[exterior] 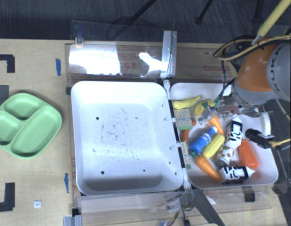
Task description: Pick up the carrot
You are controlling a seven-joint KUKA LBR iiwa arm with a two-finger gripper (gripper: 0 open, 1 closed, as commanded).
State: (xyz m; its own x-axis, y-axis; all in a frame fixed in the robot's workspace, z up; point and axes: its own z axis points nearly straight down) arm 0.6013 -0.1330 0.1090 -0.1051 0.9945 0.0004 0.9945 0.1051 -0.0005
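Observation:
An orange carrot (207, 167) lies in the right bin (270, 173) near its front edge, pointing to the front right, beside a yellow corn cob (214, 146). A second orange, carrot-like piece (216, 124) lies further back, just below my gripper (219, 108). The gripper hangs low over the back middle of the right bin, among the clutter, with the arm's orange band (255, 72) above it at the right. The carrot at the front sits well apart from the gripper.
The right bin also holds a banana (186, 102), a blue bottle (202, 140), an orange-red item (249, 154), two black-and-white items (235, 134) and a flat packet (184, 119). The left bin (84, 98) adjoins it. A green divided plate (25, 124) sits far left.

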